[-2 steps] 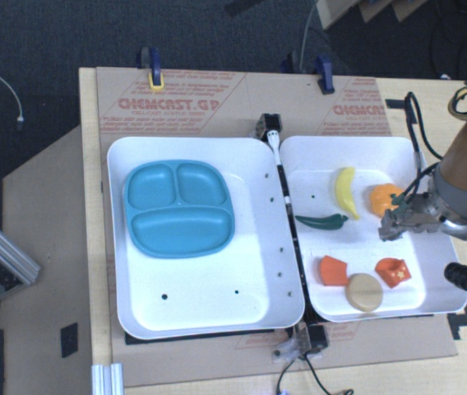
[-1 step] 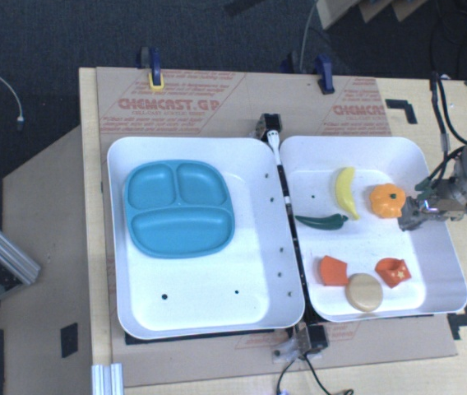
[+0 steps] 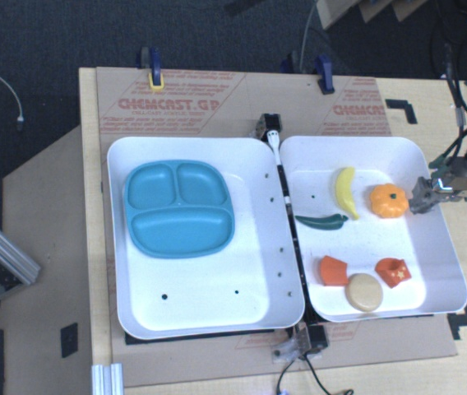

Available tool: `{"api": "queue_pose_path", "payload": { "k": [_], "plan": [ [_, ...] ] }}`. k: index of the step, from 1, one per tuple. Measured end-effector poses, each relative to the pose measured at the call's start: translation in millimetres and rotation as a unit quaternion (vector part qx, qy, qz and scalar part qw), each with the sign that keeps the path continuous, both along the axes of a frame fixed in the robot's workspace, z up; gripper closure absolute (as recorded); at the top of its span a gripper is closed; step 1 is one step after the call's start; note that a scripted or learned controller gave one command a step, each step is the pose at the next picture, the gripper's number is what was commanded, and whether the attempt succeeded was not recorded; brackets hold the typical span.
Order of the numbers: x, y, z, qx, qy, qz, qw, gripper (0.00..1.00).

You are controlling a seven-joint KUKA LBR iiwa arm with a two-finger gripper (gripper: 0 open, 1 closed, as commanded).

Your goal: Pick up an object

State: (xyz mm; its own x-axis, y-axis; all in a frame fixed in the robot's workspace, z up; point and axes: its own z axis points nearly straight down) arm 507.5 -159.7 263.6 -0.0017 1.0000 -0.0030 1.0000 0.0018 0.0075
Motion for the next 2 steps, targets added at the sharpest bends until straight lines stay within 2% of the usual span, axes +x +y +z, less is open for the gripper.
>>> {"api": "queue_pose_path", "payload": {
  "k": [1,2],
  "plan": [
    [5,52,3,0.0020,0.003,0.002,1.0000,1.00],
    [18,109,-13,0.0023,0.005,0.002,1.0000,1.00]
  ]
}}
